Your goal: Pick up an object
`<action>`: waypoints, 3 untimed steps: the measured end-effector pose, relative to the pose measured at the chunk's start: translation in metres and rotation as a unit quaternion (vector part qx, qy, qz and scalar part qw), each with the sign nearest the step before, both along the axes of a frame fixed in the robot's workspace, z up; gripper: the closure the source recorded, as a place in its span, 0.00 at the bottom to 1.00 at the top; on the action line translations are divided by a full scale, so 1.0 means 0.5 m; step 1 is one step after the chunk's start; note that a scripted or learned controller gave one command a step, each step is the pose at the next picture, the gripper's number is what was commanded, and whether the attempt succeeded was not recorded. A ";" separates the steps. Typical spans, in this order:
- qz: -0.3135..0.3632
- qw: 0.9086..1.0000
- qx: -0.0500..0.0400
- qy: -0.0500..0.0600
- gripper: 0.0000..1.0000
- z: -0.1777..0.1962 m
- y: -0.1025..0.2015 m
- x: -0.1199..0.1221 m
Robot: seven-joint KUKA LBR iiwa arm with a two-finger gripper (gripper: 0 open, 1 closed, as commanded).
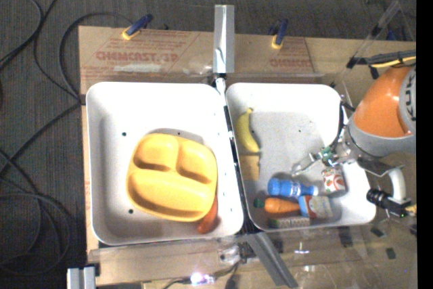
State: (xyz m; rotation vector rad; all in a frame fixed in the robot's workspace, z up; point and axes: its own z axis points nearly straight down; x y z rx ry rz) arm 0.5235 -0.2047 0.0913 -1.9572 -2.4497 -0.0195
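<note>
one fixed camera looks down on the bench from above, at a slant — far enough to take in both white bins, the left bin [101, 145] toward 9 o'clock and the right bin [298, 105] toward 3 o'clock — with the arm [385, 115] entering from 3 o'clock.

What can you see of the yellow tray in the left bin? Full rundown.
The yellow tray is a glossy, plastic-looking divided plate with rounded corners and three recesses: two smaller ones toward the far side, one wide one nearer the camera. It lies flat, slightly rotated, in the middle of the left bin, open side up. An orange object pokes out from under its near right corner, touching it. Nothing sits in its recesses.
</note>
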 end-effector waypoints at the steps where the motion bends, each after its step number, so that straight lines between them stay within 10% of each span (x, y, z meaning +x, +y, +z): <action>1: 0.029 1.000 0.001 -0.002 0.00 -0.008 -0.002 0.128; 2: -0.024 1.000 0.003 -0.002 0.00 -0.003 -0.001 -0.001; 3: 0.004 1.000 -0.007 0.002 0.00 0.146 -0.005 0.041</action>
